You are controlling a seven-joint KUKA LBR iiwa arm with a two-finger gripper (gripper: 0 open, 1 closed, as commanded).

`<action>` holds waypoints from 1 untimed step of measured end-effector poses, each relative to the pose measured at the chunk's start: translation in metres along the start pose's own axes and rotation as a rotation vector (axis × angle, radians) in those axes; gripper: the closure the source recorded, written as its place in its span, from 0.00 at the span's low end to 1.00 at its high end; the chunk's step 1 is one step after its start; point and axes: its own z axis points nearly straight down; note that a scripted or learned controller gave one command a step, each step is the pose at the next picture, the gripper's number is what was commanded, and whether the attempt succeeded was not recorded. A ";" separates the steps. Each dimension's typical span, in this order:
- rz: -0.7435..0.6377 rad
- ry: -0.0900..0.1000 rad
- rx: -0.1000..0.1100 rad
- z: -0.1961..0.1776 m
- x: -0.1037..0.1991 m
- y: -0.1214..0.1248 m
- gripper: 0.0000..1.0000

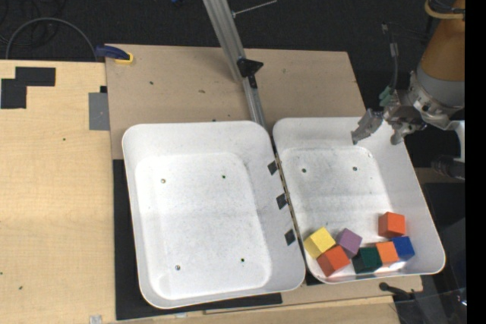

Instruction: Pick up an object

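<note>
Camera view shows the reach step: the gripper [380,129] is held spread and unladen over the right bin's [425,201] far edge, well apart from the blocks [361,246] clustered in its near corner, so a nearward move and descent are needed.

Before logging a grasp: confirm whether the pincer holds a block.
No. The pincer hangs open over the right bin's far edge, apart from the blocks clustered at its near corner.

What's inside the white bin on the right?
The right bin holds small blocks at its near end: yellow, purple, two orange-red, green, orange, blue. Parts of some are covered by neighbours.
</note>
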 end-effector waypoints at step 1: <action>-0.005 0.000 0.000 -0.010 0.000 0.000 1.00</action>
